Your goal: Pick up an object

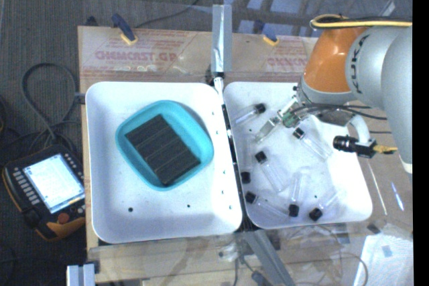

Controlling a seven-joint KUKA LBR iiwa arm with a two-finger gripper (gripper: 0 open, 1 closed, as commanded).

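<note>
Far to the gripper's left, off the bench, a handheld control pendant with a lit screen lies on the dark floor, its black cable looping above it. Nearer, but still well left of the gripper, the left bin holds a shallow blue bowl, and a black ribbed rectangular block rests tilted inside that bowl. A raised divider strip runs up from the seam between the two bins.

The right bin holds a scatter of small clear vials with black caps, spread below and to the left of the gripper. One lies just left of the gripper near the bin's upper left, several lie below it around the bin's middle, and a row sits well below along the lower edge.

The gripper hangs low over the upper left part of the right bin, pointing down and left, close to a clear vial there. Whether its grip is open or closed, or whether it has hold of anything, cannot be told from this angle. The arm, grey with an orange band, reaches in from behind the gripper on the right.
</note>
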